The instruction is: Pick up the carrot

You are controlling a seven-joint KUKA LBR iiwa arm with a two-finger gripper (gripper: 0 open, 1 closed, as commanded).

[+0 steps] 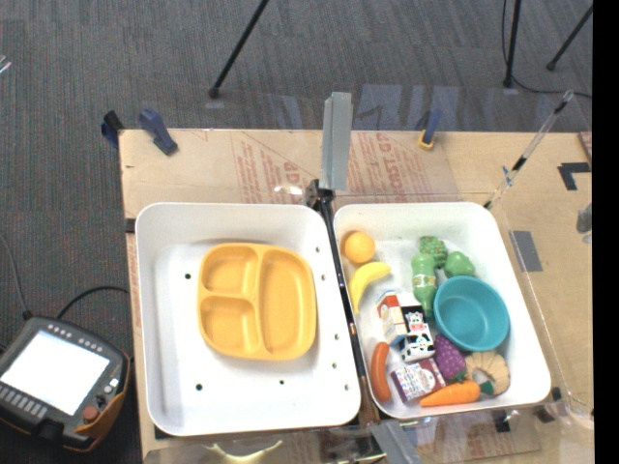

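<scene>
Dark grey carpet is showing behind a cardboard-topped bench (222, 167), with two white bins sitting side by side on it. Left bin (155, 356) is holding a yellow divided plate (259, 300). Right bin (517, 259) is crowding with toy food. Carrot (451, 393) is lying flat against the near rim of the right bin, tip pointing left, touching a pink-labelled packet (414, 380) and sitting just below purple grapes (448, 356). Teal bowl (471, 312) is resting beyond the grapes. Orange (359, 246) and banana (368, 280) are lying at the far left of that bin; a red sausage (380, 370) is lying along its left wall. Whether the gripper is apart or together, cannot tell.
</scene>
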